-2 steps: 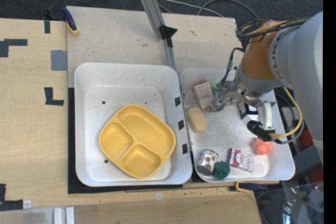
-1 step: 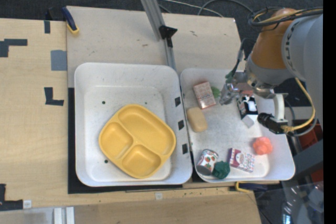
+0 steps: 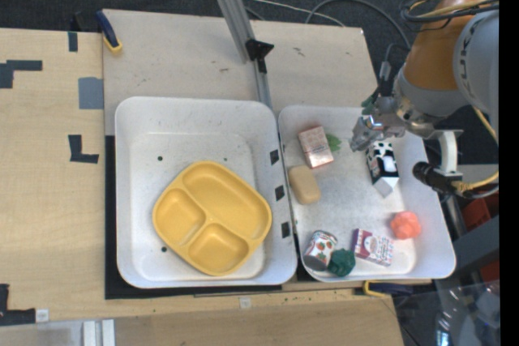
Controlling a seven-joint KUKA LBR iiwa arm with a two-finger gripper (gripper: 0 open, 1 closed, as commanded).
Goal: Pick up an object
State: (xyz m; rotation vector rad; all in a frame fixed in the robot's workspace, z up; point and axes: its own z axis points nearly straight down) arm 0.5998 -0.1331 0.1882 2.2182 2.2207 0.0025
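Note:
The right bin (image 3: 357, 190) holds several small items: a pink box (image 3: 315, 147) with a green piece (image 3: 334, 144) beside it, a tan block (image 3: 305, 185), a black-and-white milk carton (image 3: 383, 167), an orange ball (image 3: 405, 224), a purple-and-white packet (image 3: 373, 246), and a round red-and-white item (image 3: 321, 248) touching a dark green lump (image 3: 342, 262). My gripper (image 3: 367, 130) hangs over the bin's upper right part, just above and left of the milk carton. Nothing shows between its fingers.
The left bin (image 3: 142, 134) carries a yellow divided plate (image 3: 212, 216). A slanted metal pole (image 3: 231, 0) rises behind the bins. Cables run across the dark floor at the back. The arm's grey and orange body (image 3: 446, 65) fills the upper right.

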